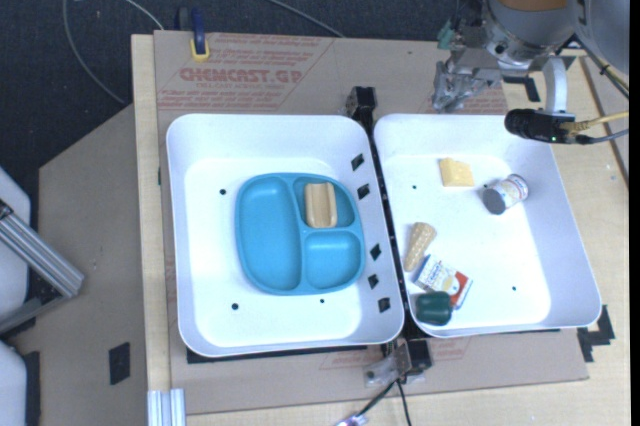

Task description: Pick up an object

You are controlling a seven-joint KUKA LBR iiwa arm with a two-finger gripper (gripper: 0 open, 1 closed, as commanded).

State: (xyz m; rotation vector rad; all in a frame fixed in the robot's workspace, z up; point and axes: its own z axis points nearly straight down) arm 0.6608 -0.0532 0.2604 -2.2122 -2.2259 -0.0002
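White bins hold your candidates: 5 objects in the right bin [560, 244], among them a yellow block [457, 173]. Your gripper [458, 92], upper right of frame, hovers apart from them, finger state indiscernible. Approach step; next, descend over 1 object.

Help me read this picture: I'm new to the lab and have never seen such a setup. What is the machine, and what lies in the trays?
One camera looks down at a slant on a bench. The grey and orange thing at top right is a robot arm; its gripper hangs over the bench just beyond the right bin, holding nothing.

The left bin holds a blue divided plate with a tan block in one compartment. The right bin holds a yellow wedge, a small jar on its side, a cone-shaped piece, a printed packet and a green object.
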